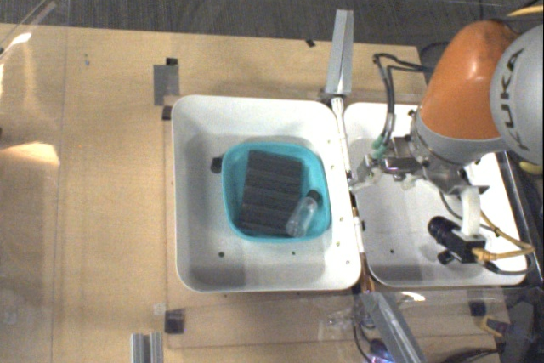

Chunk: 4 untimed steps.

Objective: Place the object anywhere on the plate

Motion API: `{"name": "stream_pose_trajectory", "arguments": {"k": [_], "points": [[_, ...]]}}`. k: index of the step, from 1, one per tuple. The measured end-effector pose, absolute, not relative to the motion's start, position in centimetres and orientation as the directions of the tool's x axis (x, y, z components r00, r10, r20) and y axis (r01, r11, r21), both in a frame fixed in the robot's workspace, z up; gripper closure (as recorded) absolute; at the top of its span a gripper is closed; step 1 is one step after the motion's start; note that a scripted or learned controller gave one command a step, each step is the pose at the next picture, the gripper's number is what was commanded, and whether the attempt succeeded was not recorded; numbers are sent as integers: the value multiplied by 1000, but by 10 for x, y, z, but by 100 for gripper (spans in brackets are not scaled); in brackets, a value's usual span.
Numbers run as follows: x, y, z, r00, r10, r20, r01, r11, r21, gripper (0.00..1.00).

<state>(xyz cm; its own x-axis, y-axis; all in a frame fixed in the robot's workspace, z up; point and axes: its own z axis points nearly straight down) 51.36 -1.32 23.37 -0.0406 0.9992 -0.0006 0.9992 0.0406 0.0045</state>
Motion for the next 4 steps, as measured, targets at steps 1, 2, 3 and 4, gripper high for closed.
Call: {"name": "stream_pose_trajectory", "arguments": {"k": [1,2,3,4], "points": [[531,-8,230,-9,1000,0,1000,9,7,0],[544,3,252,28,1000,0,1000,-28,7,0],[503,-8,421,123,992,1,992,-123,14,0],[562,-47,367,142,990,-1,990,-142,6,0]]}}
